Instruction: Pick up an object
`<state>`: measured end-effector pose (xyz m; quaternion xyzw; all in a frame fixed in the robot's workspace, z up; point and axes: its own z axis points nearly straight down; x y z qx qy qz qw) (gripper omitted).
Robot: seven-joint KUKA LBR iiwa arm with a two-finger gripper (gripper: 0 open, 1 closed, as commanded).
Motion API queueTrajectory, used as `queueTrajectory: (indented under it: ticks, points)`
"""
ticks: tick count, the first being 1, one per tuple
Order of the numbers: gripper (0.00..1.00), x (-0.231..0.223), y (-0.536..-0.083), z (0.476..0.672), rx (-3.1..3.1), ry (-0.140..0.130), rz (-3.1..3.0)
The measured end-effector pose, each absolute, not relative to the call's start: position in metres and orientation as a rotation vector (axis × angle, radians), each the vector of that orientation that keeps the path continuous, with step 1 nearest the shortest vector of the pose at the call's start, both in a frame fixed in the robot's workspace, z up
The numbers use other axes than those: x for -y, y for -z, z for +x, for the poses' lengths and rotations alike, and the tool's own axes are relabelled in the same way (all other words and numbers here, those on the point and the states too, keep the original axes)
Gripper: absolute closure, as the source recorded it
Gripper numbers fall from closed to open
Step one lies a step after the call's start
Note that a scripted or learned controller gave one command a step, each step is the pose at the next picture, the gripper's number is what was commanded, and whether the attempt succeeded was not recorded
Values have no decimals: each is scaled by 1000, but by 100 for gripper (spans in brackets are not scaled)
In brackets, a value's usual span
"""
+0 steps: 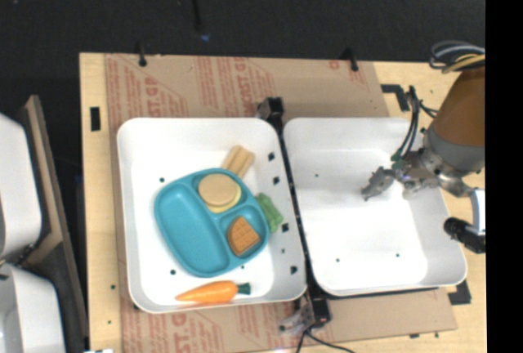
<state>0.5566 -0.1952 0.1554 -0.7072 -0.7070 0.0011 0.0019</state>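
Gripper (374,186) low over the right bin (359,261); the view blurs the tips, so I cannot tell how its fingers stand, and nothing shows between them. All objects lie well left of the fingers, in the left bin (139,147). Carrot (214,292): likely light, rigid plastic, slick; take across the thick middle. Blue tray (184,229) broad, awkward; wooden block (239,158) an easier stiff grip.

blue tray (189,230), orange carrot (209,292), tan disc (219,189), white bins (143,151).
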Motion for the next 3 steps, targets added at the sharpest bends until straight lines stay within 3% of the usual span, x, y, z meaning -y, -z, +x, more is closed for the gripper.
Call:
queueTrajectory:
  ticks: [1,2,3]
  points:
    - [0,195,-103,555,2218,-3,-2220]
    - [100,196,-116,557,2221,2,-2225]
    - [100,193,-169,549,2224,4,-2225]
